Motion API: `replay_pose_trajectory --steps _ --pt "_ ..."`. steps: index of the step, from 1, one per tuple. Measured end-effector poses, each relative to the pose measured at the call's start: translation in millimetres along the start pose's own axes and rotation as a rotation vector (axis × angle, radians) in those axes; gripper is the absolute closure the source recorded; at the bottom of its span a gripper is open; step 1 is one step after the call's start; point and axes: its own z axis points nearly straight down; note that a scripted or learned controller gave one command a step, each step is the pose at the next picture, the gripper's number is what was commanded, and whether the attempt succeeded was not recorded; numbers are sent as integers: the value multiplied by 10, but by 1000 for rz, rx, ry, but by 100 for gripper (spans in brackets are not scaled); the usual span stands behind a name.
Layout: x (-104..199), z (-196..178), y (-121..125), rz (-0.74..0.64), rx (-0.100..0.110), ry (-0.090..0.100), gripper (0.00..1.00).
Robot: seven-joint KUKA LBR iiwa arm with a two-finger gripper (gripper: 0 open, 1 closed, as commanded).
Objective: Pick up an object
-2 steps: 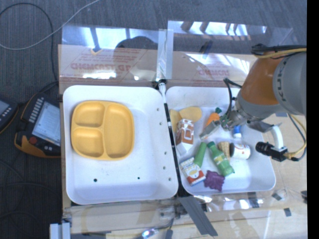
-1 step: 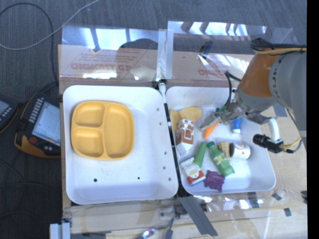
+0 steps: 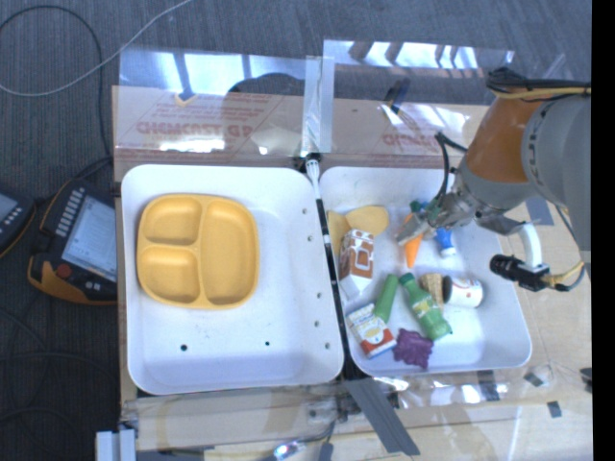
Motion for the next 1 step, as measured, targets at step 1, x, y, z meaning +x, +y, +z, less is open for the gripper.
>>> replay_pose_trajectory --steps 1 --pt "341 -758 612 146 31 3 100"
